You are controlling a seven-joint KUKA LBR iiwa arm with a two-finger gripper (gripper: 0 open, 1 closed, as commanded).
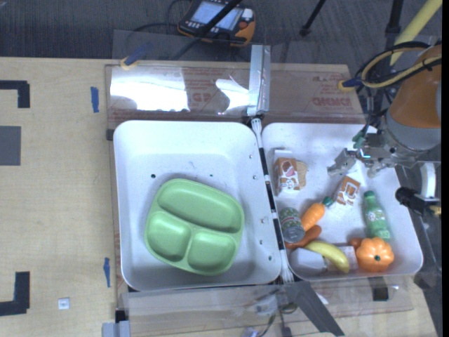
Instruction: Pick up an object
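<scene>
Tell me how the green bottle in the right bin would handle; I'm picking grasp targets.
The green bottle lies on its side, so its round body may roll if nudged. It looks like smooth plastic, probably slippery for two fingers. The pumpkin sits close below it, so a push that way would likely bump it.

The arm (421,111) is being cut off by the right edge. The labels on the small packets (290,174) are being rendered too small to be read. A white item (309,258) is being partly covered by the banana (330,253). The device (214,20) beyond the bins is being shown too blurred to be identified.
</scene>
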